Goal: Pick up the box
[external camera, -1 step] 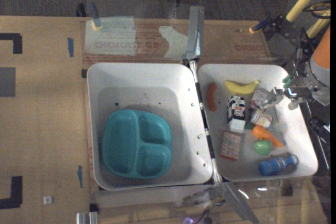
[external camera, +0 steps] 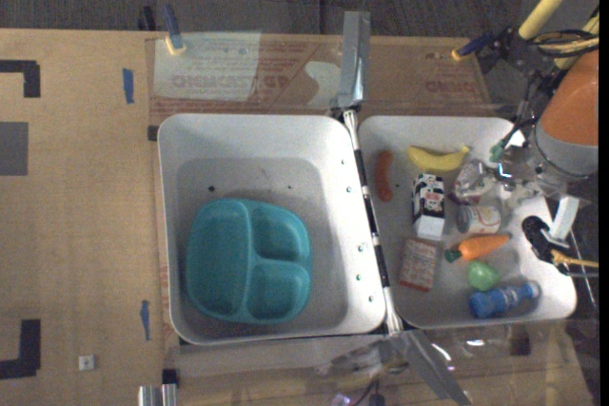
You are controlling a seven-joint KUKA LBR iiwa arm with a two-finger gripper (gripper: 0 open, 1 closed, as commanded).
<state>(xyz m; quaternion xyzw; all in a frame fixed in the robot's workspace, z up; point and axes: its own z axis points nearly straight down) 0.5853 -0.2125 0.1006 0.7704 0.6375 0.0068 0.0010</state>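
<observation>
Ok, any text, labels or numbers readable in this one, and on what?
None can be read.
Cardboard flap behind the left bin: red print, upside down and blurred.
Cardboard behind the right bin: red print, blurred.
Carton with the cow pattern: no legible letters.
Brown box: print too small.

I see the cardboard-covered bench carrying two white bins: left bin, right bin, side by side, touching.
</observation>
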